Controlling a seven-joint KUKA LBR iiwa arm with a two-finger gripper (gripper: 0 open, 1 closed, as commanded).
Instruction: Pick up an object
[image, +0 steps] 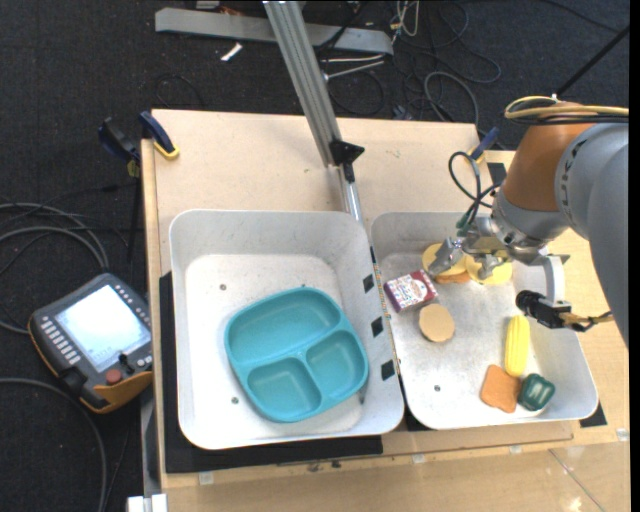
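Note:
My gripper (470, 258) is down in the back of the right bin (560, 405), open, with its fingers spread over a yellow and orange object (446, 265) that lies on the bin floor. Whether the fingers touch that object I cannot tell. Just left of it lies a small maroon packet (410, 291), and a tan round biscuit (437, 324) sits in front of that. Nearer the front right are a yellow corn cob (517, 345), an orange piece (499, 388) and a dark green pepper (536, 392).
The left bin (200, 240) holds a teal divided plate (295, 352). A slanted metal pole (312, 85) comes down to the bins' shared back edge. A black clip (540, 308) with cable hangs off the arm above the right bin.

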